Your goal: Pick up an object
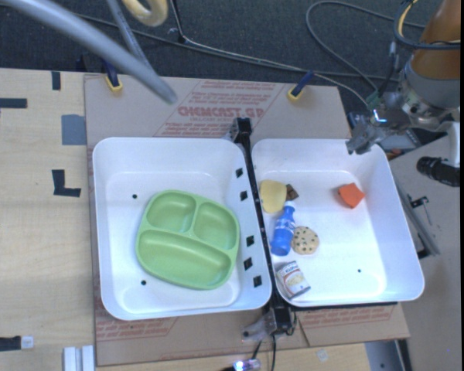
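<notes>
Nearest me, at six o'clock in the right white plastic bin point(398, 230), lies a small white tin with a printed label point(293, 278); stiff and rounded, it could roll between fingers. Just beyond it sit a round speckled cookie point(305, 241), flat and hard to get under, and a small blue plastic bottle point(282, 232) on its side, light and slick, best taken across its waist. Further on, at ten o'clock, a pale yellow rounded lump point(272, 195), possibly soft, touches a small brown piece point(291, 192). At two o'clock sits an orange block point(350, 195), alone, squarish, the easiest grab across flat sides.

That's one of each, six loose things, and two bins. The left white bin point(108, 207) holds one green divided plastic plate point(188, 239).

The grey gripper point(362, 141) hangs over the right bin's far rim at one o'clock; whether it is spread or closed, I can't tell.
</notes>
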You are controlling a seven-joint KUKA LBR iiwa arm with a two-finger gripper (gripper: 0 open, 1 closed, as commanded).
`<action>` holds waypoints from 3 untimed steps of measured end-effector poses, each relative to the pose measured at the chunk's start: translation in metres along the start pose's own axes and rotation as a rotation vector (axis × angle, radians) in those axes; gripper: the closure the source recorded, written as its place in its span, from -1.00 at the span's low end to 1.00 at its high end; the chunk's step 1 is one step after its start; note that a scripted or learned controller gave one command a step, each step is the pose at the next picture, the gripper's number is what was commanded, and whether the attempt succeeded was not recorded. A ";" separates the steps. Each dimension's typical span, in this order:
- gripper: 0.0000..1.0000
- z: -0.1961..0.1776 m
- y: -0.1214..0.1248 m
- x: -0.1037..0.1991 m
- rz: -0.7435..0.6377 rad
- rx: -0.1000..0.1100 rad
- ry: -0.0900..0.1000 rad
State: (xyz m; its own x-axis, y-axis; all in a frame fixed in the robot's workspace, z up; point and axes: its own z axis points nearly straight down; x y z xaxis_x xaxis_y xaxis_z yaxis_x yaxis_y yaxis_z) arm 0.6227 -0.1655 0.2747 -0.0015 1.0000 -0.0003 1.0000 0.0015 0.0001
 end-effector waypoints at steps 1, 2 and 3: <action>1.00 0.001 -0.001 0.061 -0.005 0.001 0.001; 1.00 0.010 0.003 0.114 -0.004 0.002 0.000; 1.00 0.015 -0.016 0.166 -0.003 0.003 0.000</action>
State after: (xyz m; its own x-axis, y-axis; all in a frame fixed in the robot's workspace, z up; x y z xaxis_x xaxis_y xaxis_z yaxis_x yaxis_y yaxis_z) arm 0.6068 0.0006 0.2592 -0.0046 1.0000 0.0001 1.0000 0.0046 -0.0030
